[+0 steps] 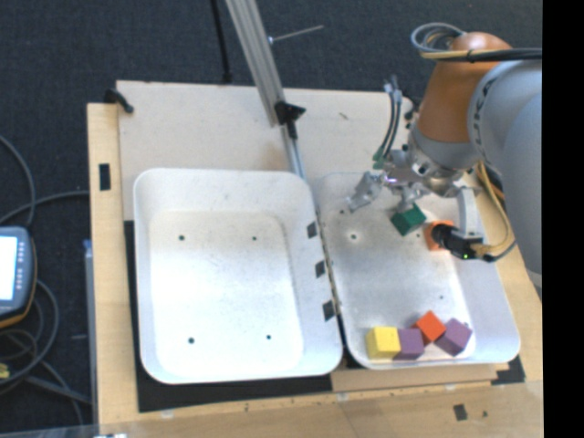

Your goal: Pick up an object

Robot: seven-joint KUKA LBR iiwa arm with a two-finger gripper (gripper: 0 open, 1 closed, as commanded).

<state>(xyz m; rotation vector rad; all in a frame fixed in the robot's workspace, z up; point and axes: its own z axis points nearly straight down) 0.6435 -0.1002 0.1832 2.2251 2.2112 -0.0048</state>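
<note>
My gripper hangs over the far end of the right bin, below the orange band of the arm. A green block sits tilted directly under the gripper's tip, touching or very close to it; whether it is gripped is not clear. A small orange piece lies just right of the green block. At the near end of the same bin, a yellow block, two purple blocks and an orange block are clustered together.
The left bin stands beside the right one, with a row of black clips along the shared rim. A slanted aluminium post rises behind the bins. A handheld screen lies off the bench at the left.
</note>
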